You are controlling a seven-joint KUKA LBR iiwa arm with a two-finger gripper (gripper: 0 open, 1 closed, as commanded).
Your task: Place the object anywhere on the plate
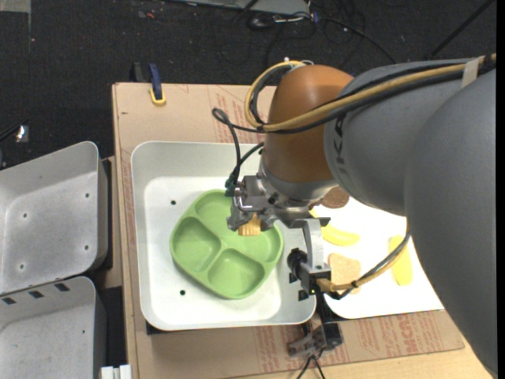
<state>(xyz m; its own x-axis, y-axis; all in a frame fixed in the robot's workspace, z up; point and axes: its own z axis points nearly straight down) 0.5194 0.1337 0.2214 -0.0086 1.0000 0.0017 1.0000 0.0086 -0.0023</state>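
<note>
Here, arm (371,133) above green plate (225,247)

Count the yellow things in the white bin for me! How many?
2: one yellow piece beside the gripper, another further right by the arm. More may hide under the arm.

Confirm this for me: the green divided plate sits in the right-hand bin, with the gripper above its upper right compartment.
Not quite. The camera view shows the green divided plate in the left-hand bin, not the right-hand one. The rest stands: the gripper is above the plate's upper right compartment, with a small tan object at its tip.
</note>
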